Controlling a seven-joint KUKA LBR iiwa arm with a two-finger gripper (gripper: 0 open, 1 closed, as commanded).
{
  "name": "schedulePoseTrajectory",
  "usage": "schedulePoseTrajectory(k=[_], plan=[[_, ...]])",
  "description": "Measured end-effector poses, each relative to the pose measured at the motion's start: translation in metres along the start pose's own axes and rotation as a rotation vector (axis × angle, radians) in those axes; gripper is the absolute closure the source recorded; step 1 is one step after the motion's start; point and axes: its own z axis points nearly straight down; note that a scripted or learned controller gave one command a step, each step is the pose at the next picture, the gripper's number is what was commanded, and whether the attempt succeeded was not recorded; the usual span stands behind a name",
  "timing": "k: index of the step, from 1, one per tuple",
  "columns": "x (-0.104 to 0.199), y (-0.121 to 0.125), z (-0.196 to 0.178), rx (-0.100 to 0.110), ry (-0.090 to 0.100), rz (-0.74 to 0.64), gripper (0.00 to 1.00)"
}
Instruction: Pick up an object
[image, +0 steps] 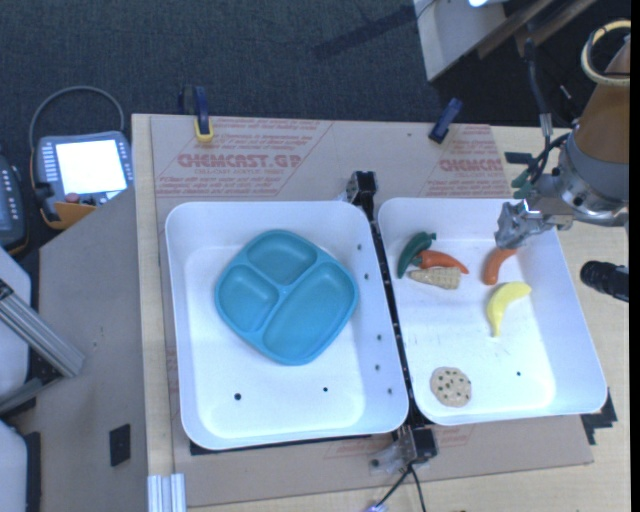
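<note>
My pincer (512, 228) hangs over the right bin (570, 330), and I cannot tell how it is set. Just below it lies the sausage (495, 265), with the banana (505, 302) farther below and the carrot (440, 261) to its left.

Fixed overhead camera, slanted down, both bins (200, 420).

Even, bright overhead light glares off the white bins (200, 330) left of and below the gripper (513, 228); soft focus throughout.
</note>
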Motion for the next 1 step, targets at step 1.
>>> schedulePoseTrajectory(k=[1], plan=[[-0.0001, 0.0011, -0.0258, 0.002, 0.000, 0.000, 1.00]])
